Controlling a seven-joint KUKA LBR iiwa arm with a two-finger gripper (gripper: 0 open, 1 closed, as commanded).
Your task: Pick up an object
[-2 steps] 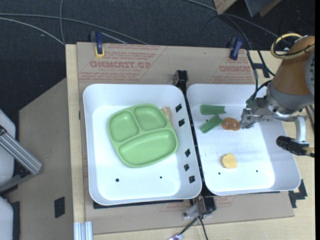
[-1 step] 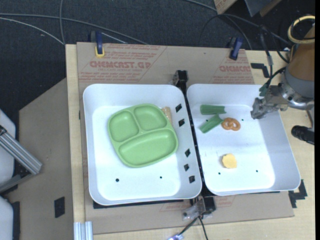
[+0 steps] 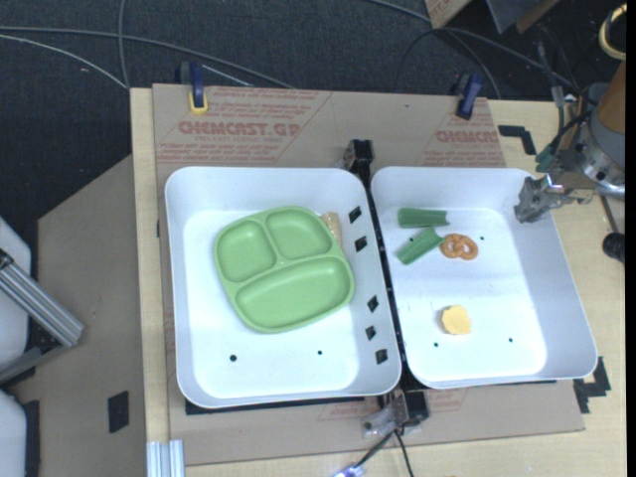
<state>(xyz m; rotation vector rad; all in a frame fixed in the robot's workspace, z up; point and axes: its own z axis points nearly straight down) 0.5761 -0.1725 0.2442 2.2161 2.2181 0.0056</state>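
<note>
Crowding pretzel (image 3: 459,247): two green sticks (image 3: 421,233).

— Where does the camera sit?

— Above the bench (image 3: 248,117), fixed, looking down at a slant, so the far edge lies toward the top of the picture.

— How near?

— Far enough to take in both white bins whole: the left bin (image 3: 199,366) and the right bin (image 3: 556,316) side by side, plus dark floor (image 3: 298,28) beyond the bench.

— And the arm's side?

— The right edge; the gripper (image 3: 534,203) comes in there.
</note>
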